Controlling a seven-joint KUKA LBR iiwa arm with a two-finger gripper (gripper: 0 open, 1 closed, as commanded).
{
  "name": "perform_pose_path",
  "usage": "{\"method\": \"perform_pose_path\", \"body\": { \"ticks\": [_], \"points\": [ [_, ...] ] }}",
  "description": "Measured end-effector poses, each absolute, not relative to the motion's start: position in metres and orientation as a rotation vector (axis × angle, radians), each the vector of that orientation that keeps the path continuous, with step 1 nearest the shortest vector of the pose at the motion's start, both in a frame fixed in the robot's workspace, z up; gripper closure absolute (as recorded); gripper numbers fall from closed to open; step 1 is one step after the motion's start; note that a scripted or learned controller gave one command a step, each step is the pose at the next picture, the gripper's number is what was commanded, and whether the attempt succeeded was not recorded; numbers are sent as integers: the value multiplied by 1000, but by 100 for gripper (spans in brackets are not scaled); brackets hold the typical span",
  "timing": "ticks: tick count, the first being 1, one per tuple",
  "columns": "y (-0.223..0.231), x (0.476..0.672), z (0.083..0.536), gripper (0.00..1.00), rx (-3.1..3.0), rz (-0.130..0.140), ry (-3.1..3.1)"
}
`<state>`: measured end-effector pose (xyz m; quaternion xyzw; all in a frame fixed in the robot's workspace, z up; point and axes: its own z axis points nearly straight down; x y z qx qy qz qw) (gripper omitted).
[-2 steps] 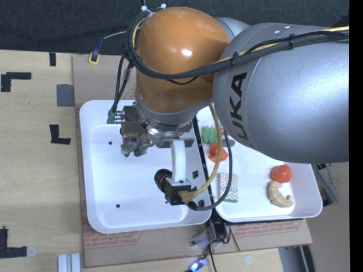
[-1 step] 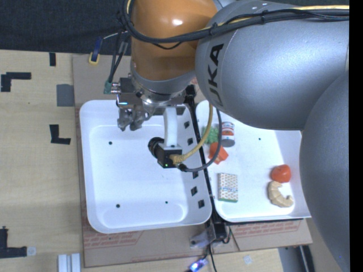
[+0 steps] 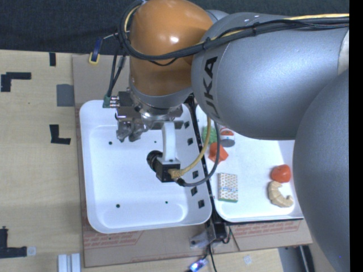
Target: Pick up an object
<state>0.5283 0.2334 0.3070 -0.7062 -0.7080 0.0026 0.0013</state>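
My gripper point(image 3: 129, 132) hangs over the far left part of the left white bin point(image 3: 102, 208), with nothing visible in it. The loose objects all lie in the right bin point(image 3: 255, 211). An orange-red piece point(image 3: 219, 151) sits by its left wall, with a white and red item point(image 3: 226, 134) and a green piece point(image 3: 207, 134) just behind it, partly hidden by the arm. Nearer the front lie a small patterned packet point(image 3: 228, 187), a red round fruit point(image 3: 281, 173) and a beige curved piece point(image 3: 280, 196).
The big grey arm covers the back and right of the right bin. The divider between the two bins point(image 3: 203, 194) runs just right of the wrist. Tan bench with black marks point(image 3: 34, 129) lies to the left.
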Motion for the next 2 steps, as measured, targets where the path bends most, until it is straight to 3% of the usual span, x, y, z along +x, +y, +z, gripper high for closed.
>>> {"method": "perform_pose_path", "body": {
  "ticks": [1,2],
  "points": [
    [233,536,436,100,-2222,-21,-2227],
    [233,527,542,100,-2221,-18,-2227]
  ]
}}
